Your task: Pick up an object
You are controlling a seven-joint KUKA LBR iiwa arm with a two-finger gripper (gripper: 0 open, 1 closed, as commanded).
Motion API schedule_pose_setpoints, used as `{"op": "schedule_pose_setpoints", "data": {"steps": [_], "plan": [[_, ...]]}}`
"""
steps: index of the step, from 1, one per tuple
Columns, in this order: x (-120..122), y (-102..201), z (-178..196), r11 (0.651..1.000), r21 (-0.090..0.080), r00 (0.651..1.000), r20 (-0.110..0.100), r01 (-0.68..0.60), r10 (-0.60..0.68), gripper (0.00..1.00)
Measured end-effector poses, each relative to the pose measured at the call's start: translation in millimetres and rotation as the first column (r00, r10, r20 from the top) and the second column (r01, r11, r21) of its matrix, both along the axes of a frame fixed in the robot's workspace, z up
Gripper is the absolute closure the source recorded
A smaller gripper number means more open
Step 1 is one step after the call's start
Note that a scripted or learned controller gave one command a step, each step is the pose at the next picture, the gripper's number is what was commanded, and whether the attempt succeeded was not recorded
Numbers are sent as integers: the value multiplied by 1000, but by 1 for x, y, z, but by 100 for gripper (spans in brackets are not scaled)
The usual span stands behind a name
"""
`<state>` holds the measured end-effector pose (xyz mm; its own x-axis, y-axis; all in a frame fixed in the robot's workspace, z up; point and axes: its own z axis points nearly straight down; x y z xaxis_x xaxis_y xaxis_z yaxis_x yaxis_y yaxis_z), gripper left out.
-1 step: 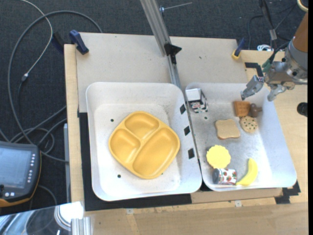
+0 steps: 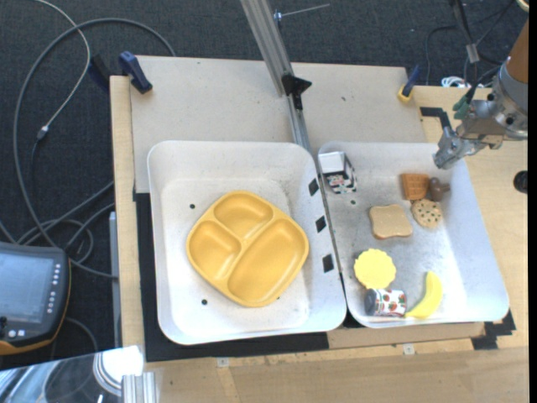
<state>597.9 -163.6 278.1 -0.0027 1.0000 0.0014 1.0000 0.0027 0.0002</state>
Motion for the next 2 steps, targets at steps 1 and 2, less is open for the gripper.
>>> {"op": "schedule_pose_setpoints", "data": {"steps": [1,2], "plan": [[-83,-31,95,1000,-6,1000,9,7,-7,100],[-43,46,63,1000,3,1000,-3,-6,6,100]]}}
